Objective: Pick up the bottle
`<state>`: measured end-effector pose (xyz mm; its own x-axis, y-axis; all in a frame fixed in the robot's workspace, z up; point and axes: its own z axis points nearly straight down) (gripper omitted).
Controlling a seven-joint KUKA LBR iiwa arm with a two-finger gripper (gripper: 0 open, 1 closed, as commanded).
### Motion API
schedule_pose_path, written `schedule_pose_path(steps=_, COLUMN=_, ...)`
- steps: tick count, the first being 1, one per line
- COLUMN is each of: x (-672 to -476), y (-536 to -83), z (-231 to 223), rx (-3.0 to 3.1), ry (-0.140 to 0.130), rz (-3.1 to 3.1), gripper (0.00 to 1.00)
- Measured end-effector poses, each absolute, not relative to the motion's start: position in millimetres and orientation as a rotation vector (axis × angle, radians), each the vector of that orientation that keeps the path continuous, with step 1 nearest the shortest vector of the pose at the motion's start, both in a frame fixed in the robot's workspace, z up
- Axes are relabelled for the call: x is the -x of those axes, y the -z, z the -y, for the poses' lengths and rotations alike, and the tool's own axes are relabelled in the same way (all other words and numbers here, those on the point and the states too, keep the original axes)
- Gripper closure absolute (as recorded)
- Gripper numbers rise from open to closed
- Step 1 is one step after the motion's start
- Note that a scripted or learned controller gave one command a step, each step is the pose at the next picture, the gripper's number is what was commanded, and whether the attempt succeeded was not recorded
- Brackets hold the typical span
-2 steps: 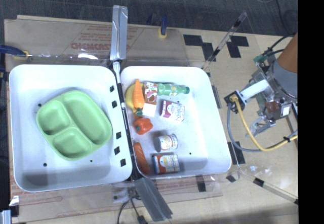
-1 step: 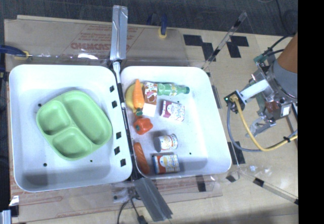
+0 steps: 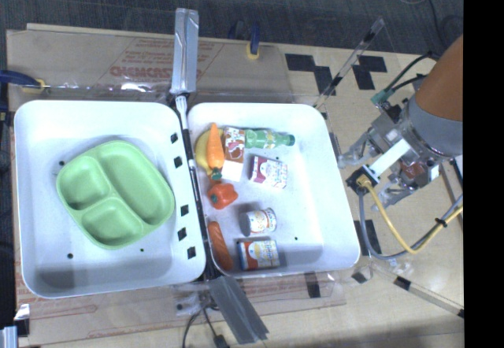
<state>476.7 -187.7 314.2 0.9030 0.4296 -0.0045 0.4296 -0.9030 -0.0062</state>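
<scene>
Bottle [image 3: 258,138]: green, lying on its side at the far end of the right bin [image 3: 335,181], beside a banana [image 3: 202,149]; gripper [image 3: 391,168] outside the bin, finger state cannot be told; approach step pending, needing a reach over and descent.

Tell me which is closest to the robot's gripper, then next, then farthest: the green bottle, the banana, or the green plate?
Seen from the gripper, at the right beyond the bins:
1. Green bottle: lying at the far end of the right bin, nearest.
2. Banana: by the right bin's left wall, next.
3. Green plate: in the left bin, farthest.
</scene>
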Motion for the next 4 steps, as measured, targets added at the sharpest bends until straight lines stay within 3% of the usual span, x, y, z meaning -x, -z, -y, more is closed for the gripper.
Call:
schedule_pose_path(steps=1, x=-495.7, y=-379.1, z=158.8, rx=3.08, ry=-0.001, rz=0.611, gripper=0.0)
schedule_pose_path(steps=2, x=-495.7, y=-379.0, z=158.8, rx=3.08, ry=-0.002, rz=0.611, gripper=0.0)
schedule_pose_path(steps=3, x=-515.1, y=-434.8, z=204.1, rx=3.12, ry=-0.004, rz=0.354, gripper=0.0)
schedule_pose_path(steps=4, x=-514.1, y=-278.8, z=209.7, rx=3.119, ry=-0.01, rz=0.34, gripper=0.0)
